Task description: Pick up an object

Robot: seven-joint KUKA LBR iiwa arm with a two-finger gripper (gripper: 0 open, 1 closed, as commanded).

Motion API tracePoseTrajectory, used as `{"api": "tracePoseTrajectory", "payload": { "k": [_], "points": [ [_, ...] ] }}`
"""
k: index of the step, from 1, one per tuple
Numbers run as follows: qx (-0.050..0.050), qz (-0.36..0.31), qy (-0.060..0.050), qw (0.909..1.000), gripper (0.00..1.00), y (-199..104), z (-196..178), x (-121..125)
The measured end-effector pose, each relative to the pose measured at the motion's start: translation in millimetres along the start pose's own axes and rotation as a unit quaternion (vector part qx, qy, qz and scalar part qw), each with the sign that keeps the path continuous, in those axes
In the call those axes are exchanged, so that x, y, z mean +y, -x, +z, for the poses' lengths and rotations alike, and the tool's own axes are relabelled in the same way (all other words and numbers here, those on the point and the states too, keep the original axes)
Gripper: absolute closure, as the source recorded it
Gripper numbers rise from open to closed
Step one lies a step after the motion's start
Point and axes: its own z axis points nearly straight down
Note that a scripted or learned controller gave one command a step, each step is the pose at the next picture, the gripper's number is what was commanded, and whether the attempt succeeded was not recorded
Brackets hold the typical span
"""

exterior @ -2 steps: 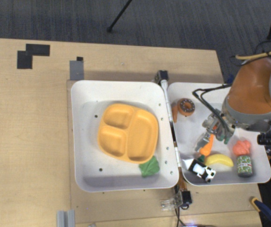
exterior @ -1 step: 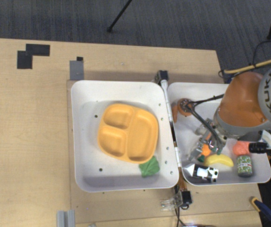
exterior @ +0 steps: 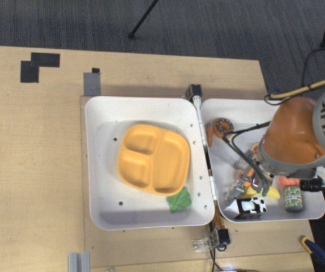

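A yellow divided plate (exterior: 153, 158) and green scrap (exterior: 179, 200) lie in the left bin (exterior: 94, 152); the pincer (exterior: 247, 187) hangs over the right bin's (exterior: 312, 211) clutter.

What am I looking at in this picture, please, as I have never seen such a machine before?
This is one camera fixed above a wooden bench, looking down at a slant. The grey and orange shape at the right is a robot arm; its end effector reaches down into the right white bin, among small things such as a green jar and a black-and-white toy. I cannot tell whether it holds anything. The left white bin holds a yellow divided plate and a small green piece beside it.
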Motion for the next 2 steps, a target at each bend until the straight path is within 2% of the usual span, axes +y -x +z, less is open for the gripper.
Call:
{"api": "tracePoseTrajectory", "payload": {
  "k": [1,2],
  "points": [
    [-0.001,0.049,0.001,0.9988,0.0,-9.7,-0.2,-5.5],
    [0.0,0.05,0.001,0.9988,0.0,-9.8,-0.2,-5.5]
  ]
}}
